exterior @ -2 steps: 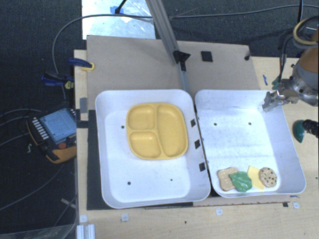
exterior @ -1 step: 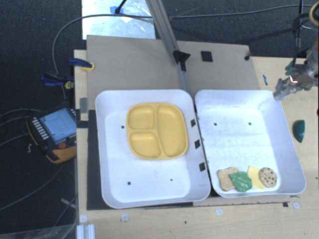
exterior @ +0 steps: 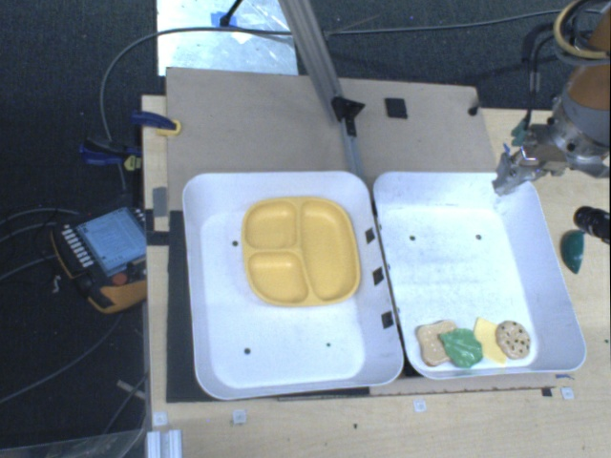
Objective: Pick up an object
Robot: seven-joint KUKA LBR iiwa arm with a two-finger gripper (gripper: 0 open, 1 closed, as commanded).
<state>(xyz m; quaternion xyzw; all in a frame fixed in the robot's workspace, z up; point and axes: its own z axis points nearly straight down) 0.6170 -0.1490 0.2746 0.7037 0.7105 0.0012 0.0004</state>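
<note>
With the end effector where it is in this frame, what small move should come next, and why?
Probably a move toward the near edge of the right bin, then down. The end effector sits over that bin's far right corner, while the toy foods, a toast slice, green leaf, cheese wedge and cookie, cluster along the near edge.

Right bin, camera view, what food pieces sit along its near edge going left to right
Toast slice → green leafy piece → yellow cheese wedge → chocolate chip cookie. They lie bunched together in the right bin, each touching or overlapping the next.
</note>
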